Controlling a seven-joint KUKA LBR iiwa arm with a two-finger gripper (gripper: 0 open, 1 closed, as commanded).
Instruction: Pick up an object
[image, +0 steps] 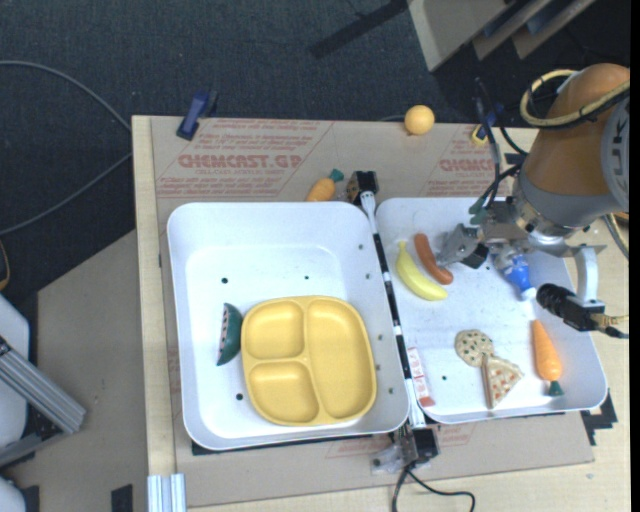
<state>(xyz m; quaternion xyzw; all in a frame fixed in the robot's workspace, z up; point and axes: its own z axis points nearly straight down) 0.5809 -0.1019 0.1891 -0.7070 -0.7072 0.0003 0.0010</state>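
Note:
My gripper (466, 246) hangs low over the back of the right bin (590, 395), just right of a red sausage (432, 258) and a yellow banana (417, 275) that lie side by side. A small blue object (517, 275) sits just right of the gripper, partly under the wrist. Toward the front of the same bin lie a round cookie (471, 345), a pizza slice (500, 378) and an orange carrot (546, 351). I see nothing held in the gripper.
The left bin (200, 240) holds a yellow divided plate (307, 358) and a watermelon slice (229, 333). On the bench behind the bins are an orange ball (419, 119), a blue clip (195, 115) and a small orange toy (323, 188).

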